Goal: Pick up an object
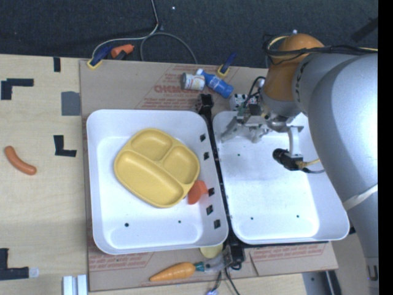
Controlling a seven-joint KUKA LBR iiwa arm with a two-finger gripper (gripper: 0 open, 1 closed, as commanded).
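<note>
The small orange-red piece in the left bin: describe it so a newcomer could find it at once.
Start at the left bin, which holds a yellow divided plate. At the plate's lower right edge lies the small orange-red piece. It is far smaller than the plate and the one reddish thing in that bin.

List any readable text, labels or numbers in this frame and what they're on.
"CHEM...": red print on the cardboard sheet behind the left bin; the rest is cut off or blurred.
Red print on the cardboard's front edge: too blurred to read.
Bottle label: too small to read.
</note>
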